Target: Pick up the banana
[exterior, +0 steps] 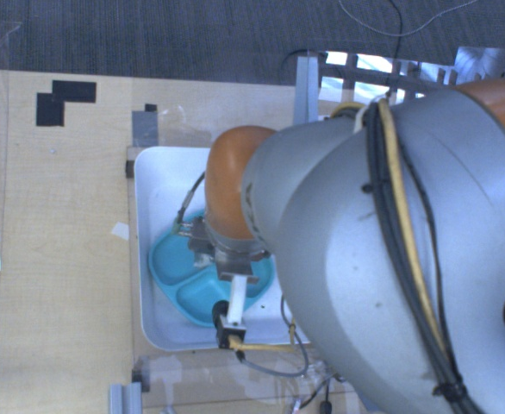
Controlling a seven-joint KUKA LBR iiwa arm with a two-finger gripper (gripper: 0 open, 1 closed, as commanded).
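Blue plate [171,261] sitting in the white bin [153,188] at centre-left of the frame is about all I can make out down there, because the grey arm [364,257] takes up the whole right side and its wrist hangs right over the plate's right half. The gripper [225,261] is tucked under that wrist, pointing down at the plate, and I honestly can't tell if it's spread or closed, or if anything's in it. Same for the banana: can't place it from this angle, and my guess is it's on the plate or in the bin somewhere under the arm. As for how it'll handle, I'd say it's light, so weight is no issue, but it's soft under a smooth skin and it's curved, so it can roll or squirt out sideways if pinched near a tip. Best bet I reckon is to come straight down on the fat middle, jaws across the narrow width rather than along the curve, and squeeze gently enough not to bruise it. If it's lying against the plate's ridge, that could get in the way.
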